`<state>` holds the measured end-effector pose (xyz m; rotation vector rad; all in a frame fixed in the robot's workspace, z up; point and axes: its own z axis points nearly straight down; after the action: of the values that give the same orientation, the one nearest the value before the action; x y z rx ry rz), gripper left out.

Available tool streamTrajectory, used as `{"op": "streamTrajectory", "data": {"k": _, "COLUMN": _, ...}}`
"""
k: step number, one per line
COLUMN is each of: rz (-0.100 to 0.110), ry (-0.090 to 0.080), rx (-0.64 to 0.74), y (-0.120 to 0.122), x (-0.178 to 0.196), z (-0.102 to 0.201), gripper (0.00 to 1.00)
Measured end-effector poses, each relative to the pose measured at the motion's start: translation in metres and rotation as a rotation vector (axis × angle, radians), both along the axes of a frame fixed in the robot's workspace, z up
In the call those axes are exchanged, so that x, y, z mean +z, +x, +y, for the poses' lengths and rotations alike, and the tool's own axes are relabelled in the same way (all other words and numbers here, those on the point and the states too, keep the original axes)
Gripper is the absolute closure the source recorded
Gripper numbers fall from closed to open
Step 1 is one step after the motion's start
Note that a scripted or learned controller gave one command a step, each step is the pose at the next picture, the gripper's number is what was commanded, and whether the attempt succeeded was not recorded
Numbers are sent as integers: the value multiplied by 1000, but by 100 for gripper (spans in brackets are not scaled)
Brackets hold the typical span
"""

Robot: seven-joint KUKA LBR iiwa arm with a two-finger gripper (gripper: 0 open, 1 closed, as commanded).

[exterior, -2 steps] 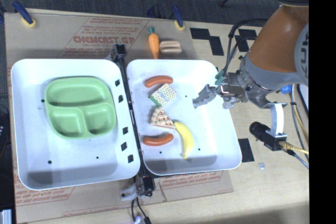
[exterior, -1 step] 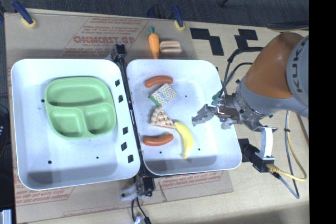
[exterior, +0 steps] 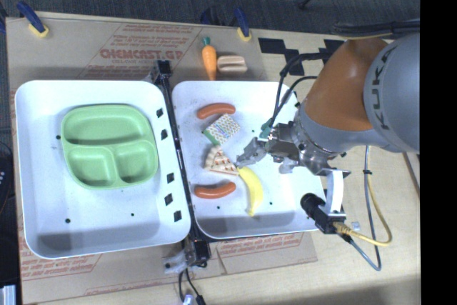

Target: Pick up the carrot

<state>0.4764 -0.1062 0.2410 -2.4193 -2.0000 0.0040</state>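
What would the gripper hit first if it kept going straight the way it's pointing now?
The gripper points toward the view's left, low over the right bin. Straight on, it would probably meet the waffle-like wedge first, though its height is hard to judge. The carrot lies outside the bin, off that line.

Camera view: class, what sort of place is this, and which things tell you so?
Probably a robotics lab test bench: a KUKA arm reaches over two white bins, toy food such as a carrot and banana lies about, and cardboard is clamped underneath.

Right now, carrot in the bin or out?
Out. The carrot lies on the cardboard behind the right bin, beside a hot dog bun.
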Motion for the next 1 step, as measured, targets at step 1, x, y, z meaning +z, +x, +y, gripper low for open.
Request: {"op": "streamTrajectory", "data": {"k": 1, "rz": -3, "ry": -1, "rx": 171, "y": 0, "x": 124, "z": -70, "gripper": 0}}
